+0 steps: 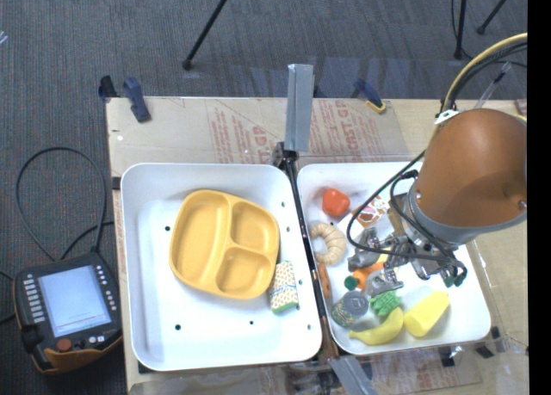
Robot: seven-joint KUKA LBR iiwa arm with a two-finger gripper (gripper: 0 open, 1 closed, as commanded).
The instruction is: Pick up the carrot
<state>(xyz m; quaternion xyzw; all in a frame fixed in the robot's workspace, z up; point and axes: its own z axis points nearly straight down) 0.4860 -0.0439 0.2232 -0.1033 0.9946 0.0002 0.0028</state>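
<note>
The carrot [366,271] is a small orange piece with a green top, lying in the middle of the right bin [479,316]. My gripper [389,278] hangs low over the bin, just right of the carrot and touching or nearly touching it. The arm's orange band [478,169] and its cables cover the bin's right half. Whether the carrot sits inside the gripper is hidden by the wrist.
Around the carrot lie a red tomato [336,202], a curled pastry [329,243], a tin can [350,307], a green item [386,303], a banana [379,331] and a yellow fruit [426,313]. The left bin [146,299] holds a yellow divided plate [225,243] and a patterned packet [284,286].
</note>
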